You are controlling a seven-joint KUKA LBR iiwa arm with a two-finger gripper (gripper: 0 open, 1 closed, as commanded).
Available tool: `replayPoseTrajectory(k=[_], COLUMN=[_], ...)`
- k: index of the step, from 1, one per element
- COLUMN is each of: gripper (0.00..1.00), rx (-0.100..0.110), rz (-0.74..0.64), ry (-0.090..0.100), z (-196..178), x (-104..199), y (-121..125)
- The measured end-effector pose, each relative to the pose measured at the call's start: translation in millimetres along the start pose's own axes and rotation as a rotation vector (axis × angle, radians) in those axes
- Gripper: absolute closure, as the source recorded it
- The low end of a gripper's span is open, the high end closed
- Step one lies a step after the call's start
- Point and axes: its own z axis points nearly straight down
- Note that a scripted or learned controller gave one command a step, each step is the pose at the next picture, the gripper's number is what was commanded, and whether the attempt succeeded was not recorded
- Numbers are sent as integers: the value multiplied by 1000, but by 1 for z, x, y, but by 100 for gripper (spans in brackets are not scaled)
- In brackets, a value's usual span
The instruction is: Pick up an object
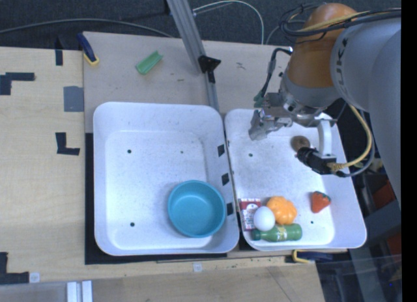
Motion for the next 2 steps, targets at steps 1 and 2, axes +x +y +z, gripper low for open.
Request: replayPoseTrajectory(k=[1, 2], gripper=[100, 100], rx=[3, 2], rz=[0, -2], ry=[-1, 0], z=[7, -2], x=[50, 113], y=[-3, -9])
